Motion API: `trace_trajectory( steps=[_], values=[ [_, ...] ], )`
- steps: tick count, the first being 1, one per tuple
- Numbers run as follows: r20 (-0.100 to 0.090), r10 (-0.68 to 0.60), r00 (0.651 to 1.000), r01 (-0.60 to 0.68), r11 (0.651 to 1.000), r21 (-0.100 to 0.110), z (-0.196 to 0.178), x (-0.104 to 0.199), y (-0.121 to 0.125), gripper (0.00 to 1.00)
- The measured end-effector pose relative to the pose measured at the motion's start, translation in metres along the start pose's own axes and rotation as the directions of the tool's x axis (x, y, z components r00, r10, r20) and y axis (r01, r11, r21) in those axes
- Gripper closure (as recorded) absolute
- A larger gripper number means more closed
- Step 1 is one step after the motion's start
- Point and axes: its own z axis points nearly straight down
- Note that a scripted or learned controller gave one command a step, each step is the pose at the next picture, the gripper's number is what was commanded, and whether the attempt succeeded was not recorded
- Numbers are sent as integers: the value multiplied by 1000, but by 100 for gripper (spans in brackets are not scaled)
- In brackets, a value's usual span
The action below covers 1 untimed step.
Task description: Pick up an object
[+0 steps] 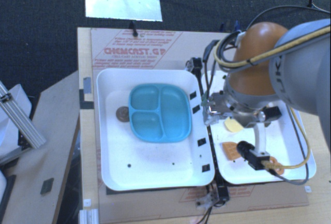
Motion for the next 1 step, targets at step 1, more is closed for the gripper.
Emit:
trace_trajectory(
  steps=[1],
  values=[
    [-1, -1, 1000, 1, 1000, 0, 11, 53, -1, 100]
  ],
)
